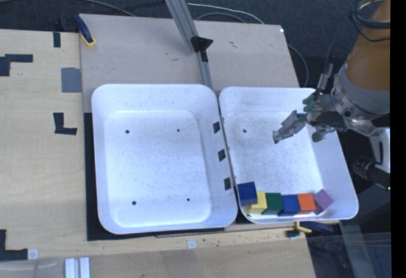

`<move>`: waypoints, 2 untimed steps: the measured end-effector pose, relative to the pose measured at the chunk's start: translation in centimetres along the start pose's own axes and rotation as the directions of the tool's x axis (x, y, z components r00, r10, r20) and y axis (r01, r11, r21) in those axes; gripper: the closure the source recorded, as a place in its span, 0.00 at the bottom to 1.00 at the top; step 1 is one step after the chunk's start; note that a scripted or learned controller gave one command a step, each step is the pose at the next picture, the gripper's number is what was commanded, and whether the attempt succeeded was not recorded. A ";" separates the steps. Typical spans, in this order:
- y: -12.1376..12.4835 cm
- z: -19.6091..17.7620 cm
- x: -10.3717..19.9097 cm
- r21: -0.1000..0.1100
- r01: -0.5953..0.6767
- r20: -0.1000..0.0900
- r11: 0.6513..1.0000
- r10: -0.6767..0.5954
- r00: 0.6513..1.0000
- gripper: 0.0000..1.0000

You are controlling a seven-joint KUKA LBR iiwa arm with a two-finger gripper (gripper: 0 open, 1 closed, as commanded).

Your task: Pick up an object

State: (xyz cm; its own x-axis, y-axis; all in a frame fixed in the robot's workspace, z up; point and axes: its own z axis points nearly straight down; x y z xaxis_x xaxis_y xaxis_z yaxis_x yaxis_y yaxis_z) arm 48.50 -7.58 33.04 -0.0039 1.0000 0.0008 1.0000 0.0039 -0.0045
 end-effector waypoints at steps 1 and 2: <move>-0.3 -14.5 0.3 -0.012 -0.001 0.002 1.000 0.002 1.000 0.00; -0.4 -21.6 -3.8 -0.013 -0.006 0.004 1.000 0.006 1.000 0.00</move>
